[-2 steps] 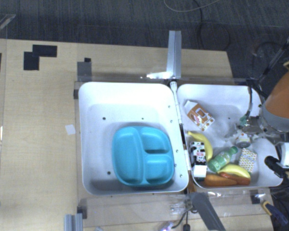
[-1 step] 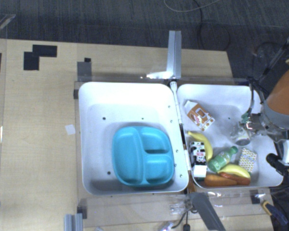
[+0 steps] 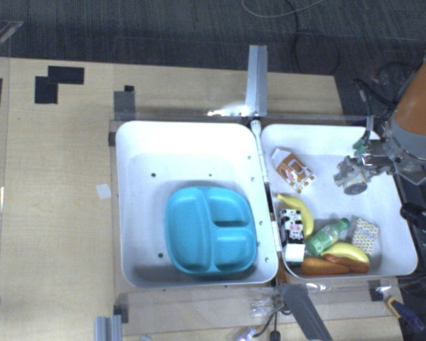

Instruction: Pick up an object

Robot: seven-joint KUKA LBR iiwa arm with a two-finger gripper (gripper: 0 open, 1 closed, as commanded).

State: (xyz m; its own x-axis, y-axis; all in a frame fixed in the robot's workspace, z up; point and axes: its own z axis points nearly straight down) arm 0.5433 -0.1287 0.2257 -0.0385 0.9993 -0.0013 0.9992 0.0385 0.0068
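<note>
The claw (image 3: pixel 353 178) hung over bare floor in the right bin (image 3: pixel 409 234), its fingers' spread beyond telling and nothing seen between them. Likely it waited there because the pickable objects lay heaped toward its seven o'clock: two bananas (image 3: pixel 303 212) (image 3: pixel 351 252), a green bottle (image 3: pixel 325 237), a small patterned packet (image 3: pixel 366 235). An orange-and-white packet (image 3: pixel 293 170) sat at nine o'clock. Further left, a blue divided tray (image 3: pixel 211 228) filled the left bin (image 3: pixel 138 190)

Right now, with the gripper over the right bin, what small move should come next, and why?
Probably shift the gripper toward the near corner: it hangs over bare bin floor, while the green bottle and bananas lie there.
</note>
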